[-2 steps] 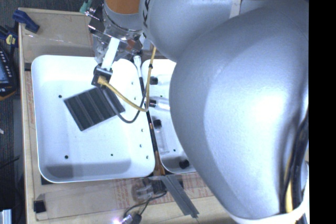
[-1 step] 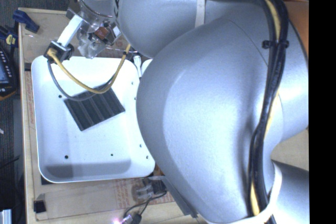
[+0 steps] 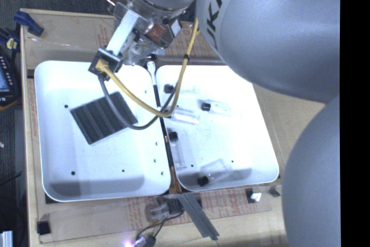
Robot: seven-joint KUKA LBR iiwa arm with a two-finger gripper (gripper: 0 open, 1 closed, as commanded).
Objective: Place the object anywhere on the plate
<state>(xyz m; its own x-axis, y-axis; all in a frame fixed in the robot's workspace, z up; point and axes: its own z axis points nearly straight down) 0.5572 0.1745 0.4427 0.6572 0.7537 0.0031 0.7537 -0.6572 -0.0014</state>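
One grey arm point(image 3: 272, 20), by far the largest, reaching in from the right and covering the right bin's far right corner. Two shallow white bins side by side: left bin point(image 3: 58, 142) and right bin point(image 3: 254, 142), touching along their inner walls. One gripper point(image 3: 147, 43), hanging above the far end of that shared wall; impossible to tell whether clenched or released, and nothing seen in its grasp. One dark ribbed plate point(image 3: 101, 115), lying flat and skewed in the middle of the left bin. Four clear vials point(image 3: 213, 106), all in the right bin and well apart from the plate: two near the centre, one along the left wall, one by the near wall. One small black bit point(image 3: 168, 88) near the far left corner, too small to identify.
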